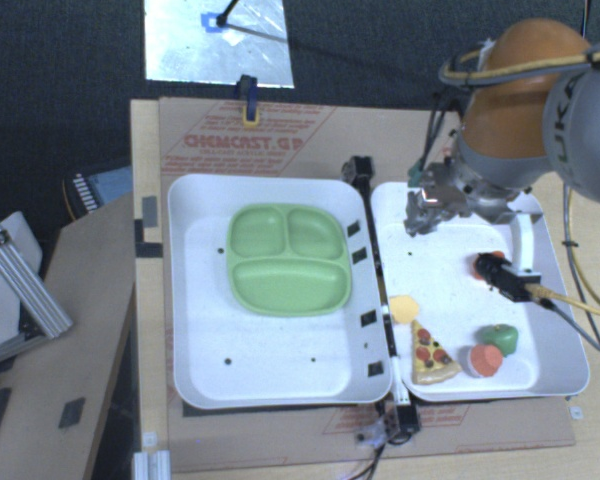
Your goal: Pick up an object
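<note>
Claw (421, 216) hangs over the far left part of the right bin (570, 368), above bare white floor, with nothing seen in its grip. Whether it is released or clenched cannot be told from this angle. No object is lifted. Judged step: approach, ahead of any grasp.

Candidate objects all lie at the near end of the right bin, well apart from the claw. The pizza slice (432, 353) lies flat beside the bin's left wall. The yellow piece (403, 309) sits just beyond it, against the same wall. The red piece (485, 361) and green piece (501, 337) lie close together to the right of the pizza slice; whether they touch cannot be determined.

Next move, in my judgement: carry the claw toward the near end, centre it over one item, then descend. The yellow piece is nearest but hugs the wall, leaving little room on that side. The pizza slice is low and flat, offering little to grip. The red and green pair are crowded, so one may be nudged.

The arm (570, 128) enters from the right, its wrist bent downward so the claw points at the bin floor.

The left bin (195, 368) holds a green divided plate (287, 258) near its centre, remote from the claw. Both bins rest on the counter (100, 298).
</note>
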You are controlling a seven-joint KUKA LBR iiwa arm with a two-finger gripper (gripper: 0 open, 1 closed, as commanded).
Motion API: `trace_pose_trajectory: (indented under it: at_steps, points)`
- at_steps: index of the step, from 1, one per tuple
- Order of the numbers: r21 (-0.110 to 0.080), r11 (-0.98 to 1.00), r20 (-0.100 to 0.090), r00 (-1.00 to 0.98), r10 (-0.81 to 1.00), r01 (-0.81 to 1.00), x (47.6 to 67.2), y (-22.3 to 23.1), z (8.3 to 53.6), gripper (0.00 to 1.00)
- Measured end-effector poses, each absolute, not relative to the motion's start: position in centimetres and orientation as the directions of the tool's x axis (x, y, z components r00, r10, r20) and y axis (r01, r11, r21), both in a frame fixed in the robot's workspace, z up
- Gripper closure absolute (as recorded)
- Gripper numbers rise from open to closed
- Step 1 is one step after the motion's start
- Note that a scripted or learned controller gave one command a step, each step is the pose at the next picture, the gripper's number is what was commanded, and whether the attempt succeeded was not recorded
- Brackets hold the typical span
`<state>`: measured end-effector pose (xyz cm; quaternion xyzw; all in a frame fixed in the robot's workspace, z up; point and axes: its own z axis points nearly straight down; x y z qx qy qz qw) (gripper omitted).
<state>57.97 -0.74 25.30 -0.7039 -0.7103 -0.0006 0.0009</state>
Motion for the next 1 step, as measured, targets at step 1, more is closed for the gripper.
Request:
trace_pose_trajectory:
  at_steps: [1]
  points:
    - [0.000,0.009,0.003,-0.009,1.000,1.000,56.48,4.64,23.77,1.00]
